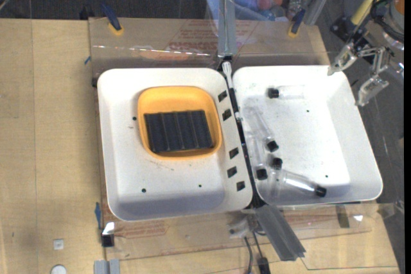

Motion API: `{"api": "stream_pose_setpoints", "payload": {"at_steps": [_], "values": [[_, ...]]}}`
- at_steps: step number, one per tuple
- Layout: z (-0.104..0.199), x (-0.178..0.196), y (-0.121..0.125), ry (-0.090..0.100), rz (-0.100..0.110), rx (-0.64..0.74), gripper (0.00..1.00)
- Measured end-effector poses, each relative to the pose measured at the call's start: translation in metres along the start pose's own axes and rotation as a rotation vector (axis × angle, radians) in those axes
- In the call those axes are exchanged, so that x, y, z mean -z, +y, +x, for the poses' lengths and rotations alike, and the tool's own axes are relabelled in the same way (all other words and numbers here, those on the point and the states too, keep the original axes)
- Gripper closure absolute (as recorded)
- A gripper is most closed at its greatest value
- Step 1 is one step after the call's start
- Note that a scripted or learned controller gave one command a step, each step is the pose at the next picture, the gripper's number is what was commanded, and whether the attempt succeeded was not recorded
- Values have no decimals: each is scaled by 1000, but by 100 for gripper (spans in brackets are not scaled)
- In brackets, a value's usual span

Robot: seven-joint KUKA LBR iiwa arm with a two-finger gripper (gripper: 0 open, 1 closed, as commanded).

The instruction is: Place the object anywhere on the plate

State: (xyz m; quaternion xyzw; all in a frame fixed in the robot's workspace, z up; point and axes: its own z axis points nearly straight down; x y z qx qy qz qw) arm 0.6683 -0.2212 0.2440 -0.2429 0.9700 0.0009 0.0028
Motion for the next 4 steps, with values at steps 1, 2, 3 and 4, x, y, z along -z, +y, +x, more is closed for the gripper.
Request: {"api": "stream_pose_setpoints", "payload": {"at_steps": [1,2,3,4], "values": [[0,-6,0,-1,-1,442,0],[0,-13,0,-1,-3,766,0],[0,-1,-2,-11,1,757,100],[0,61,0,-3,3,1001,100]]}}
